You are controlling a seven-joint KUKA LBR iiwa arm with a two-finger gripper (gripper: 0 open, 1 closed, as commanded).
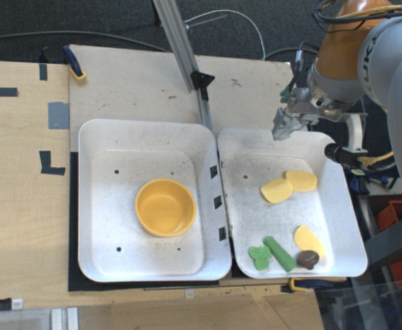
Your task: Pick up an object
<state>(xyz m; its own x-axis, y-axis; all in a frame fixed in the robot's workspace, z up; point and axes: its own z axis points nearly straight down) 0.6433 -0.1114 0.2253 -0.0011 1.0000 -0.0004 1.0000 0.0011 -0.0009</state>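
My gripper (284, 127) hangs over the far edge of the right bin (339, 184), with nothing seen between its fingers. Well in front of it in that bin lie two pale yellow pieces (288, 185) touching each other. Nearer the front edge lie a green toy (272, 253), another yellow piece (308, 240) and a small brown object (307, 258). A yellow bowl (164, 207) sits upright in the left bin (98, 184).
A slanted metal pole (180, 47) with a black clamp rises behind the seam between the bins. Cables (356, 160) hang beside the right bin's right rim. A blue and yellow clamp (73, 63) lies at the bench's far left corner.
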